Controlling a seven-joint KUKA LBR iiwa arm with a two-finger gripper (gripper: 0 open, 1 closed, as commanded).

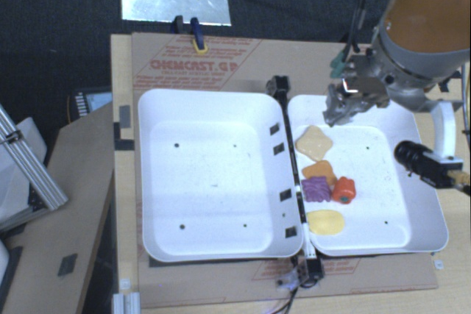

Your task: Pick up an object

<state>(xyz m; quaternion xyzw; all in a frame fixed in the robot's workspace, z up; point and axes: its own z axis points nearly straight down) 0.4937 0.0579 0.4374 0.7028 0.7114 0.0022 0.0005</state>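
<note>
Gripper (337, 116) hanging over back of right bin (383, 232), can't tell if spread or pinched tbh. Closest pick imo: beige piece (314, 142), just below-left of it. Orange (319, 170), purple (316, 190), red (344, 190), yellow (325, 222) bits farther toward front.

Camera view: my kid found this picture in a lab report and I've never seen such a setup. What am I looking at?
One camera looks down at a slant on a bench. The grey and orange machine at the right is a robot arm; its gripper hangs over the far edge of the right bin, with nothing visibly held. Beside it is the left bin. Small toys lie in the right bin near the divider: a beige piece, an orange piece, a purple piece, a red-orange piece and a yellow piece. Its job is picking one up.
</note>
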